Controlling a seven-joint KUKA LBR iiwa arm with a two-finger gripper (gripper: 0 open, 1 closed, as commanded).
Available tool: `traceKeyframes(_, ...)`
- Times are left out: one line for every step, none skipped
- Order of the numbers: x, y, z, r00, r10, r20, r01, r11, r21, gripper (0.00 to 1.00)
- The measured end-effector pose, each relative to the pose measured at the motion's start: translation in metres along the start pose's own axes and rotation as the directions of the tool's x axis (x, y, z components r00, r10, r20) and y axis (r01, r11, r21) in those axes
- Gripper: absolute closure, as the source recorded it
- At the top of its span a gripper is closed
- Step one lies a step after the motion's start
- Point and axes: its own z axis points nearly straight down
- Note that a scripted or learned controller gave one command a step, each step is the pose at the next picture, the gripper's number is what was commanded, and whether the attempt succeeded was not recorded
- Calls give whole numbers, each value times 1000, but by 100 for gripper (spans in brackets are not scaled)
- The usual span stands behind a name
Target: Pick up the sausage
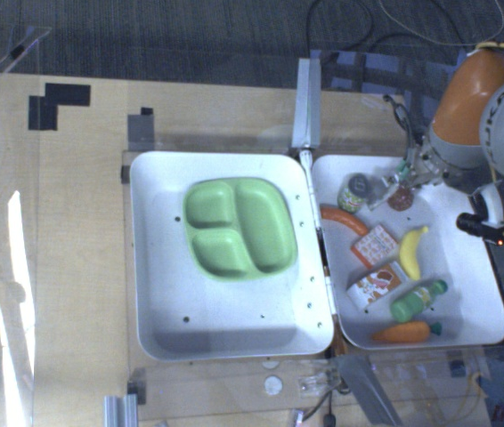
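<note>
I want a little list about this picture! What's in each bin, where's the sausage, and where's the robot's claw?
left bin: green plate with three sections
right bin: sausage, banana, green bottle, carrot, two small boxes, a can
sausage: by the right bin's left wall, nothing touching it from above
claw: over the right bin's top edge, near the can

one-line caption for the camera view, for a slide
Gripper hovers over the right bin, short of the sausage; the green divided plate sits in the left bin.

sausage (345,220) in right bin (466,327), green tray (238,227)
</note>
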Motion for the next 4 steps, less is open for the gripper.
traceKeyframes(3, -1, 0, 994, -113, 7, 113, 994, 6, 0)
traceKeyframes(5, -2, 0, 974, -228, -1, 228, 973, 13, 0)
traceKeyframes(15, -1, 1, 926, -378, -10, 379, 925, 19, 0)
traceKeyframes(27, -1, 1, 872, -489, -10, 489, 872, 15, 0)
